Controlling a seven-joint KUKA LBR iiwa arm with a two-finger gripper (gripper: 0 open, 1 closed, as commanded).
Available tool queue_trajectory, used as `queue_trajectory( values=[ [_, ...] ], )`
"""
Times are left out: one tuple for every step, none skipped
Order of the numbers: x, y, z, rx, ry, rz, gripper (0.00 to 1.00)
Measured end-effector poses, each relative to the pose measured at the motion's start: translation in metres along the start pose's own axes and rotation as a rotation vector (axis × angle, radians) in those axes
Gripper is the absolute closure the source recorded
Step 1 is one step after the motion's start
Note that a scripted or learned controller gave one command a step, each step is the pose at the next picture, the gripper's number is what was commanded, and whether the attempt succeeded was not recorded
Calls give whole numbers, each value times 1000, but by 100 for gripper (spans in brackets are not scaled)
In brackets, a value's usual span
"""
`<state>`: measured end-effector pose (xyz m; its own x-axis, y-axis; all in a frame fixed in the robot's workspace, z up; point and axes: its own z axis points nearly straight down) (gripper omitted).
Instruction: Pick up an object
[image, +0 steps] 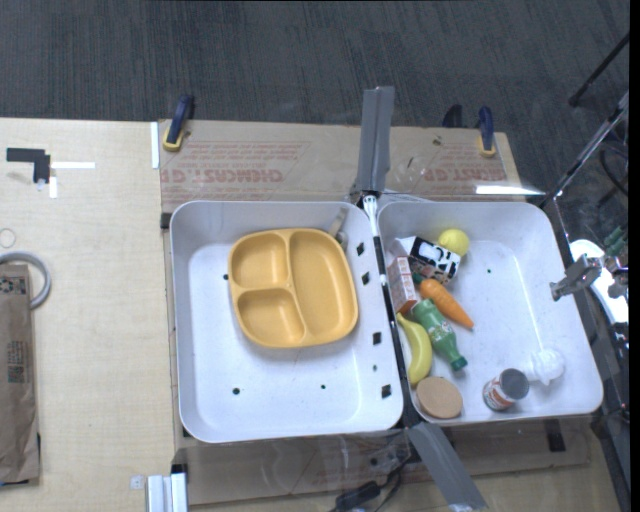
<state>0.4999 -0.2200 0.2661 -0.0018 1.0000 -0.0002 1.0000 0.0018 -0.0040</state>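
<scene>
the small orange plastic carrot (446, 303) lies among clutter in the right white bin (560, 300), light, stiff and slick, best pinched across its thick middle; the jaws' state i cannot tell.

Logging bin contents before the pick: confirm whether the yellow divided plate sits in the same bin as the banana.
No. The yellow divided plate lies in the left bin, while the banana lies in the right bin.
</scene>
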Motion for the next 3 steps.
queue_trajectory(
  values=[
    [0,1,-7,2,-1,-2,100],
    [-3,67,-67,-4,-3,-212,100],
    [25,63,-9,-1,-1,-147,100]
  ],
)
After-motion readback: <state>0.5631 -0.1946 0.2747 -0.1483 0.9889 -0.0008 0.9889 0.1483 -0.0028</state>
